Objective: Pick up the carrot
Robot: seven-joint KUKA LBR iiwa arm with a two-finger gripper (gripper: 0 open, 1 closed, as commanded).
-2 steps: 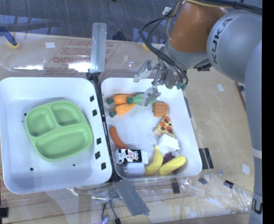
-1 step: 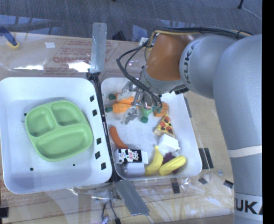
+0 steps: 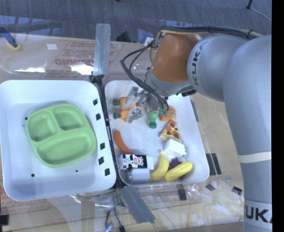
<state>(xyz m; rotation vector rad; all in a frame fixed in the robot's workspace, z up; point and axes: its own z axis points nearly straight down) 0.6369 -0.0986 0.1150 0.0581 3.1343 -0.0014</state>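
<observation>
The grey KUKA arm (image 3: 238, 95) fills the right side of the view, its orange band (image 3: 173, 57) bent over the far end of the right bin, with black cables looping beside it. Under it lies the bench (image 3: 50, 57), covered by clear plastic sheeting and bearing the two white bins side by side. The left bin (image 3: 11, 178) holds a green divided plate (image 3: 60, 134) with three compartments, lying near its middle. The right bin (image 3: 200, 153) holds the small items. The tool (image 3: 141, 106) hangs down into the far half of this bin, its metal fingers (image 3: 134, 114) pointing toward the bin's left wall; whether they are apart or together I cannot tell, since the parts blur into the items around them. The carrot (image 3: 124, 114), a small orange piece with a green top, lies just beside the fingertips in the bin's far left part; contact cannot be judged. A green and orange item (image 3: 154, 117) sits right under the wrist. A pizza slice toy (image 3: 171, 129) lies near the bin's right wall, touching a white block (image 3: 174, 149). An orange sausage-like piece (image 3: 121, 141) lies along the left wall. At the near end are two yellow bananas (image 3: 168, 168) with a purple item between them, and a black-and-white carton (image 3: 133, 162).
</observation>
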